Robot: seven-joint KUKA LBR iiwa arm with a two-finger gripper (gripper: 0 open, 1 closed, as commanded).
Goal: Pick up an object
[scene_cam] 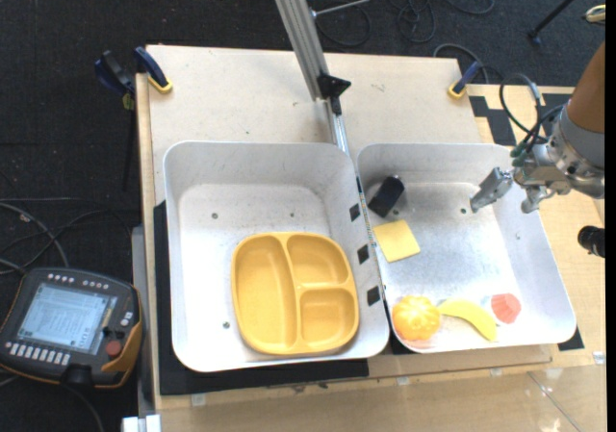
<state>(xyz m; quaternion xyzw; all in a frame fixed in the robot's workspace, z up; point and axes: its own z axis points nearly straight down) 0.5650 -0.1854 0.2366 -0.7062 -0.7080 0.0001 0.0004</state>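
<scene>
The right bin [539, 257] holds several objects. A small black block [386, 195] lies near its back left corner, with a flat yellow square [397, 241] just in front of it. Along the front edge lie an orange [417, 317], a banana [468, 316] and a small red piece [505, 306]. My gripper [503, 200] hangs over the bin's back right part, open, with nothing between its fingers. It is well apart from all the objects.
The left bin [192, 199] holds a yellow divided plate [294, 292]. A slanted metal pole [300, 21] rises from between the bins at the back. A teach pendant [67, 319] lies off the bench at the left.
</scene>
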